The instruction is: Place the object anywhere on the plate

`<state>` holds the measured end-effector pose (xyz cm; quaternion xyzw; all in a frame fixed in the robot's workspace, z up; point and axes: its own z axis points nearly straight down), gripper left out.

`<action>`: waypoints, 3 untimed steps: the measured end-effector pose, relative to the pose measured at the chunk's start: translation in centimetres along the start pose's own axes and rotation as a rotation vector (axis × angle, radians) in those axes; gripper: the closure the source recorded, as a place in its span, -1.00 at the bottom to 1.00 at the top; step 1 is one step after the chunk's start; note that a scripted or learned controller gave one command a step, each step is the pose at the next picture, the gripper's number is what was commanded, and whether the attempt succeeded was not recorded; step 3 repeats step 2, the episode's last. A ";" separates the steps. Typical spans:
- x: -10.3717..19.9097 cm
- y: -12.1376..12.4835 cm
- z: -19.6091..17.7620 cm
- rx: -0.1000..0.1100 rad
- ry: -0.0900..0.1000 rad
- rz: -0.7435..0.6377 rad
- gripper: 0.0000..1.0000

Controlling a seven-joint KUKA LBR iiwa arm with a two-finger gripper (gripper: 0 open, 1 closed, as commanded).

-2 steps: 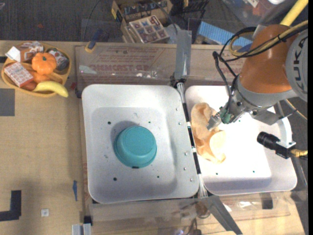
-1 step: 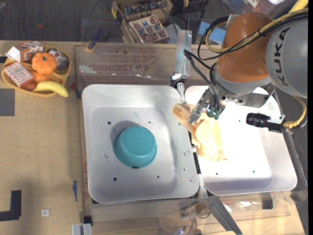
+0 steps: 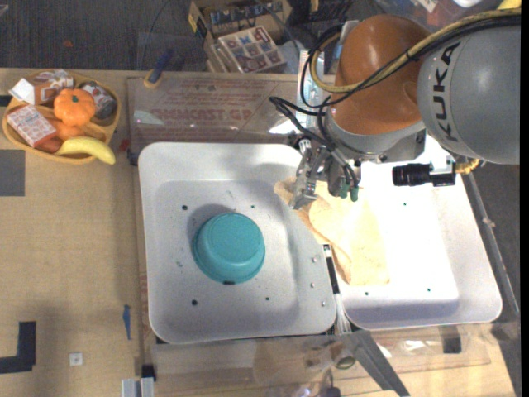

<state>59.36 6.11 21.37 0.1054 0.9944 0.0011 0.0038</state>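
The gripper [image 3: 310, 190] hangs over the seam between the two white bins, its fingers pointing down at the upper end of a pale tan, flat, cloth-like object [image 3: 351, 236]. The fingertips sit close together right at that object's top corner, near the left bin's [image 3: 165, 172] right rim, but whether they pinch it or merely touch it cannot be made out; the wrist and cabling blur into the fingers.

The tan object lies mostly in the right bin [image 3: 446, 246], draped along its left wall, its exact outline washed out against the bright white floor. A teal plate [image 3: 230, 247], round and seemingly upside-down, rests in the middle of the left bin, well apart from the object.

The bins stand on a tan bench [image 3: 66, 255]. At the upper left a basket [image 3: 16, 131] holds toy fruit, including an orange pumpkin [image 3: 74, 106] and a banana [image 3: 87, 148]. Boxes and clutter lie on the dark floor beyond.
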 end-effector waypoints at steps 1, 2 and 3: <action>-0.6 5.0 -1.1 -0.001 0.000 -0.210 1.00; -0.6 5.0 -1.1 -0.001 -0.001 -0.210 -1.00; -0.6 5.0 -1.1 -0.001 -0.001 -0.210 -1.00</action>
